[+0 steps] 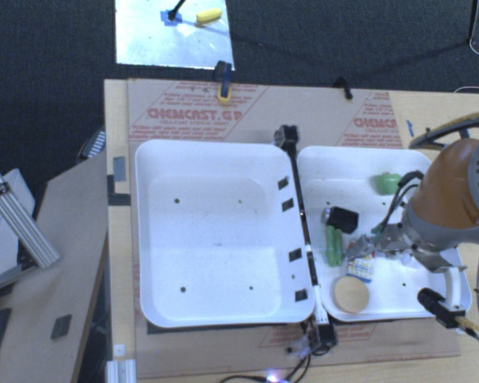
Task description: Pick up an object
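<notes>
From the overhead camera view, your gripper (366, 248) hangs low in the right-hand shallow white bin (319, 162), close above the small blue-and-white printed packet (362, 270). Whether it is released or clenched, you cannot tell. Just beside lie a long green stick (334, 246), a black block (343, 219) and a round tan wooden disc (351, 294). Centre on one item, descend straight, avoid neighbours.

Even, bright overhead light fills the scene. The two shallow white plastic bins (215, 238) are nearly washed out, with soft shadows along their inner walls. A shiny square metal plate (174, 22) at 12 o'clock glares pale. Fine detail is soft and slightly grainy throughout.
</notes>
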Controlling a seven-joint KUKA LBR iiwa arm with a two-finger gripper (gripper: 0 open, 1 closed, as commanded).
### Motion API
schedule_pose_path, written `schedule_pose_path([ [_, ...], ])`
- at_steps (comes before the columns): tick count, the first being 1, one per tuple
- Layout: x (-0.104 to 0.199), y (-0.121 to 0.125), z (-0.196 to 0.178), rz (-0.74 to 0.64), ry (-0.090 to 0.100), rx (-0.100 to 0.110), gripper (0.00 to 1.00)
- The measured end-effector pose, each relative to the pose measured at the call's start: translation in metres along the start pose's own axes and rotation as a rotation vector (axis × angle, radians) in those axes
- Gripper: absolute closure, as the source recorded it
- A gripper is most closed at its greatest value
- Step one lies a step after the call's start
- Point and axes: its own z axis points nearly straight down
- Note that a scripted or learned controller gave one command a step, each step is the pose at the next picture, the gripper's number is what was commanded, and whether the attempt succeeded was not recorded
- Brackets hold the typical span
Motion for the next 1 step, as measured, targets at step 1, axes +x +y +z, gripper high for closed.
schedule_pose_path([
  [1,0.0400,0.0681,0.0006,-0.006,-0.003,-0.006,0.00],
])
